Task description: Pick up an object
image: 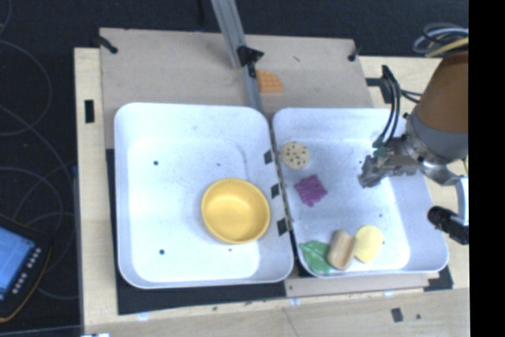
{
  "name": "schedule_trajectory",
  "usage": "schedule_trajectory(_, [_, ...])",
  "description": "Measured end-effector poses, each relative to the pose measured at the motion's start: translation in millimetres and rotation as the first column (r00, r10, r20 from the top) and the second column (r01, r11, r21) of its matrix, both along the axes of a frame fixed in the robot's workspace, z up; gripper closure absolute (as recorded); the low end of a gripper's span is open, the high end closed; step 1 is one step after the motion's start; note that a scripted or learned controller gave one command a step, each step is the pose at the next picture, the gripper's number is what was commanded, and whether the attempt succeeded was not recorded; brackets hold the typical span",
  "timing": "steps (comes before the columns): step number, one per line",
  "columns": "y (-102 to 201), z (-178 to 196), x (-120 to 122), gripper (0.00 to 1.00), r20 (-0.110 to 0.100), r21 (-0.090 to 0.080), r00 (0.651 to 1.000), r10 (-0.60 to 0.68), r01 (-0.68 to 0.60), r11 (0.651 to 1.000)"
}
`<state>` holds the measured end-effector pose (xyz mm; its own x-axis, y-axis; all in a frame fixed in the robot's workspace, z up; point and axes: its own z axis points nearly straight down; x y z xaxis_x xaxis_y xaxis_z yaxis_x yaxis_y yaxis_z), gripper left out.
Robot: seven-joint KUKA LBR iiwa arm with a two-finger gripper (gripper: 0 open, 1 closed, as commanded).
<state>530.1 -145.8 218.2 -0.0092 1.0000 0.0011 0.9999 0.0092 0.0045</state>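
On the bench (91, 170), two shallow white bins sit side by side, touching along their inner walls. The left bin (142, 130) contains one item, a yellow bowl (234, 210), upright near the dividing wall. The right bin (339, 122) contains the smaller candidates for the pick. The arm (443, 102) enters from the right, and its gripper (371, 174) hangs over the right half of this bin, above bare floor. Jaw state: cannot be determined from this view. Nothing is visibly held.

Candidate objects, by descending size:
- a yellow rounded piece (368, 243), near the front wall;
- a tan cylinder (341, 249), touching the yellow piece on its left;
- a green item (316, 253), partly under the cylinder, in the front-left corner;
- a purple block (311, 190), lying apart in mid-bin;
- a speckled disc (296, 155), just behind the block.

The clustered front items likely crowd a grasp; the isolated purple block appears easier to reach.
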Motion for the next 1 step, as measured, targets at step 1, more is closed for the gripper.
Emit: schedule_trajectory(1, [42.5, 1.5, -1.9, 1.0, -0.003, 0.0, 1.0, -0.002, 0.002, 1.0])
